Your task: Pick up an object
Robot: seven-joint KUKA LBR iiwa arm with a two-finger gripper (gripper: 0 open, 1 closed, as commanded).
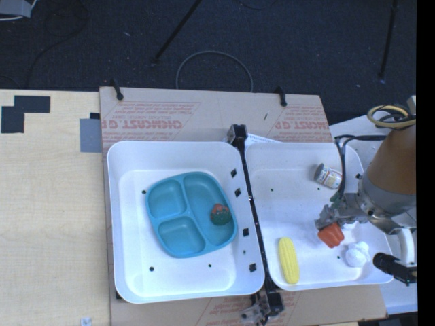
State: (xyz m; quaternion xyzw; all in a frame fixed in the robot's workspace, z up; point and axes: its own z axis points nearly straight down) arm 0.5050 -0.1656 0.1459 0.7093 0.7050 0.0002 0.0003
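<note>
The bench (47, 202) is lying pale and bare to the left, and the two white bins are sitting side by side on a cardboard sheet (204, 117). The left bin (129, 175) is holding a blue divided tray (180, 216) near its middle, leaving open white floor all round it. A small green and red object (219, 214) is resting in the tray's right compartment.

The arm (394, 168) is reaching in over the right edge of the right bin (285, 168). Its gripper (334, 217) is hanging low by that bin's right side, just above an orange-red object (332, 236); I cannot tell how its fingers are set.

A yellow corn cob (289, 259) is lying near the front wall, well apart from the gripper. A white object (355, 254) is sitting at the near right corner, and a small jar (327, 176) is lying toward the far right. The bin's left half is staying open.
</note>
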